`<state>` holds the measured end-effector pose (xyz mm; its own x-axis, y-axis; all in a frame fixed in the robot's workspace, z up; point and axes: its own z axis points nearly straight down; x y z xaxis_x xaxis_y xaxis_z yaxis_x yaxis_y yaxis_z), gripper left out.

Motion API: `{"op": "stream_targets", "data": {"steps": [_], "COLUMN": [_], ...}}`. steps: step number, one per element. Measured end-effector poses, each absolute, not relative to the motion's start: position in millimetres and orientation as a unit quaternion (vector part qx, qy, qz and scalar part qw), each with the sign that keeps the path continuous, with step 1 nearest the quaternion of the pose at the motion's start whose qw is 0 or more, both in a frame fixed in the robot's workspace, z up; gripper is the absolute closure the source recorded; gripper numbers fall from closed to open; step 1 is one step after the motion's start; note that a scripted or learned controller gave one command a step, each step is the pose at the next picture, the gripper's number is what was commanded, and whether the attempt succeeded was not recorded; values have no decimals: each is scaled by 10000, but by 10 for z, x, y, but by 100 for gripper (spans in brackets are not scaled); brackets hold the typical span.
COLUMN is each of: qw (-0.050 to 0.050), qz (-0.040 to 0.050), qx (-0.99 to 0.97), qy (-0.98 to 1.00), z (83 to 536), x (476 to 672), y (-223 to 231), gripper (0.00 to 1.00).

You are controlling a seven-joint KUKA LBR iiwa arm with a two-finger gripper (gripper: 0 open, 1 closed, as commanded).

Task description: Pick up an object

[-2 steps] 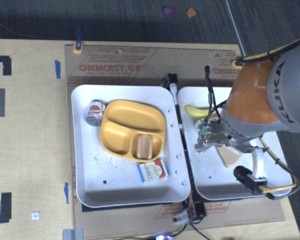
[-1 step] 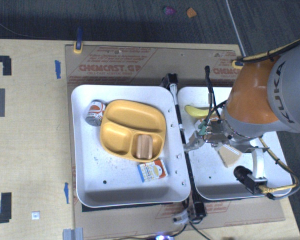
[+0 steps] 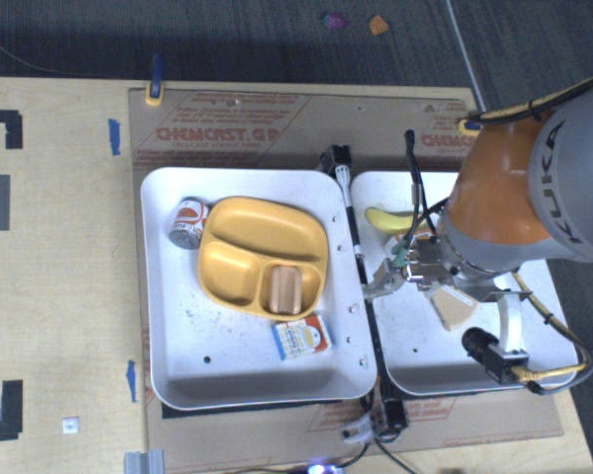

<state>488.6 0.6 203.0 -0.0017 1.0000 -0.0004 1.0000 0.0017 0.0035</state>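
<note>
Left bin (image 3: 160, 294): holds four items. A yellow divided plate (image 3: 252, 233) lies in the far half, roughly central between the side walls. Its large far compartment and its near-left compartment hold nothing. Its near-right compartment holds a brown block (image 3: 284, 289) lying flat. A drink can (image 3: 187, 222) lies on its side in the far-left corner, touching the plate's rim. A small printed carton (image 3: 301, 338) lies flat on the bin floor just beside the plate's near edge, towards the near-right corner.

Right bin (image 3: 425, 368): holds two items. A banana (image 3: 387, 220) lies near the far-left corner, partly covered by the arm (image 3: 504, 200). A tan wedge (image 3: 453, 309) lies near the middle of the floor, its far part hidden under the wrist.

Gripper (image 3: 387, 276): sits low over the right bin, close against its left wall, between the banana and the near edge. It is near the banana and the wedge, but contact with either cannot be confirmed. Whether it is released or clenched cannot be told, and no item is seen in its grasp.
</note>
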Motion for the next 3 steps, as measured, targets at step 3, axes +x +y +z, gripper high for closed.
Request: {"op": "stream_targets", "data": {"steps": [3], "qw": [14], "qz": [11], "qx": [7065], "qy": [7077], "z": [2030], "x": [4886], "y": [6], "gripper": [0]}}
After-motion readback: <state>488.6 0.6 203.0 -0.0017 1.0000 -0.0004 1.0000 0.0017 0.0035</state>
